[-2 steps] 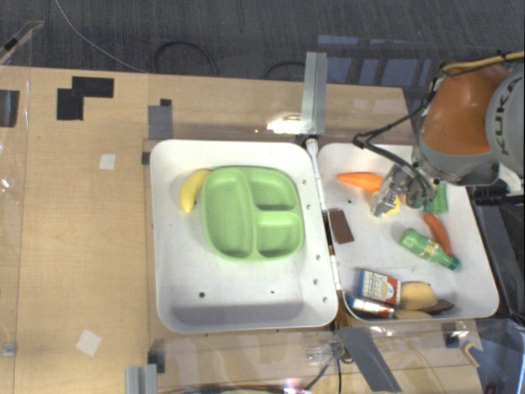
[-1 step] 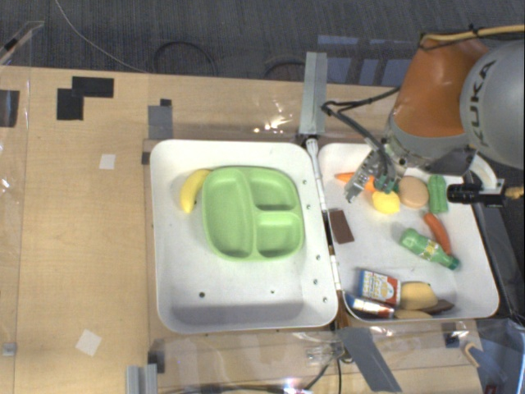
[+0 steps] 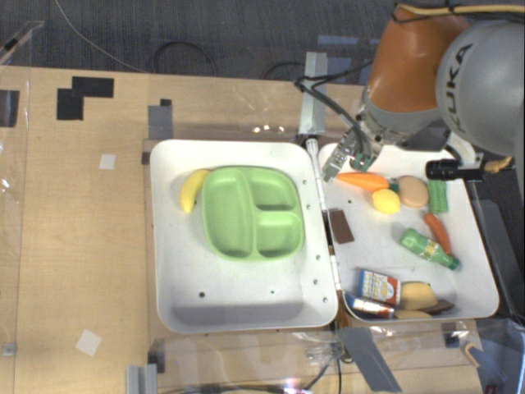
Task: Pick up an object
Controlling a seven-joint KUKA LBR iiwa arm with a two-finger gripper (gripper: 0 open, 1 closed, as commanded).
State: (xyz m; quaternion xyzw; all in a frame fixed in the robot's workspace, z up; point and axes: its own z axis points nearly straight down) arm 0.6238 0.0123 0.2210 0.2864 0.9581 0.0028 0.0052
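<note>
Carrot [image 3: 363, 180] lies at the right bin's [image 3: 484, 290] upper left, just beside the lemon [image 3: 386, 202]. KUKA's gripper [image 3: 340, 161] hovers close above its tip (grip state impossible to tell), seemingly lined up for a pick.

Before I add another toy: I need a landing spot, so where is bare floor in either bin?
Left bin: bare strip along its near edge, below the green tray. Right bin: open middle between the brown block and green bottle. Crowded near the gripper, carrot, lemon.
</note>
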